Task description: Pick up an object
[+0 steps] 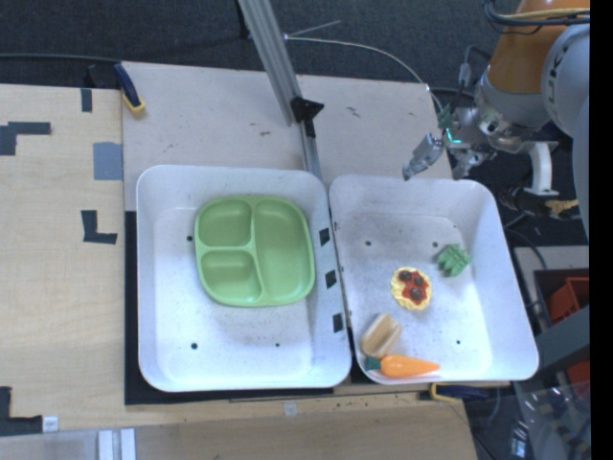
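Toy carrot [410, 365] lies at six o'clock in my right bin [498, 257]. It looks light, hard and slippery; I'd grab its fat middle. My hand [436, 153], at twelve o'clock, holds nothing, fingers slightly apart.

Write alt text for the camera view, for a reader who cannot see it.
The gripper hangs above the right bin's far edge, holding nothing. That bin holds a toy pizza, green toy, bread roll and carrot; the left bin holds a green divided plate.
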